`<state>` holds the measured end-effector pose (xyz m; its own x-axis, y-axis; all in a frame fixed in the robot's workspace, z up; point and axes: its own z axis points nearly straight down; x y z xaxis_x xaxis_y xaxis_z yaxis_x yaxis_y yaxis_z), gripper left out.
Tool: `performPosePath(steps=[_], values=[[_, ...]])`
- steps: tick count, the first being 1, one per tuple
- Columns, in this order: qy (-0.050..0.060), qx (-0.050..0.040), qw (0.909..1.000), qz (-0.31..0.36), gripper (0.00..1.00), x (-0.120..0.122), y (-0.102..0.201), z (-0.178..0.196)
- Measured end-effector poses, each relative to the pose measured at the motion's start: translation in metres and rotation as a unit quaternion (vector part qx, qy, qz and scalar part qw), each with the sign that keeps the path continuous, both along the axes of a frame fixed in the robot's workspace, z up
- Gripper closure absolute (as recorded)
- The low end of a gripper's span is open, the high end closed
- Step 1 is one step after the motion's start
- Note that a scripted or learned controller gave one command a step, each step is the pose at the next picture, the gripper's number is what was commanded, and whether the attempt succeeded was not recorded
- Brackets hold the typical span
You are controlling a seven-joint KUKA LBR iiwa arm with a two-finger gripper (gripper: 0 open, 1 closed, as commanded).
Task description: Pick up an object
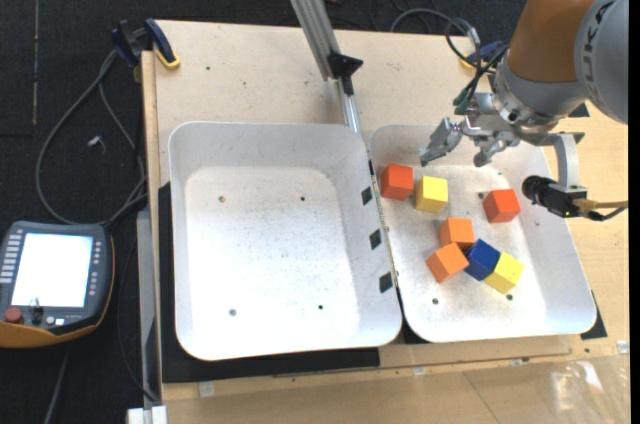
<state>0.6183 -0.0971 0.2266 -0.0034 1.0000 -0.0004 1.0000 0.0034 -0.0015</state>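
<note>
Several small cubes lie in the right bin: an orange one next to a yellow one, a red-orange one further right, and a cluster of two orange cubes, a blue cube and a yellow cube. My gripper hangs open above the far part of the right bin, behind the orange and yellow pair. Its fingers are spread with nothing between them.
The left bin sits beside the right one, with a raised divider edge between them. A metal pole slants across the bench's back. A teach pendant lies left of the bench.
</note>
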Motion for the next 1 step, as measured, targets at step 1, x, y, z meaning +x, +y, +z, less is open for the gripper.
performPosePath(steps=[1], values=[[0.001, 0.0004, 1.0, 0.0, 0.0, -0.009, 0.0137, -0.0337]])
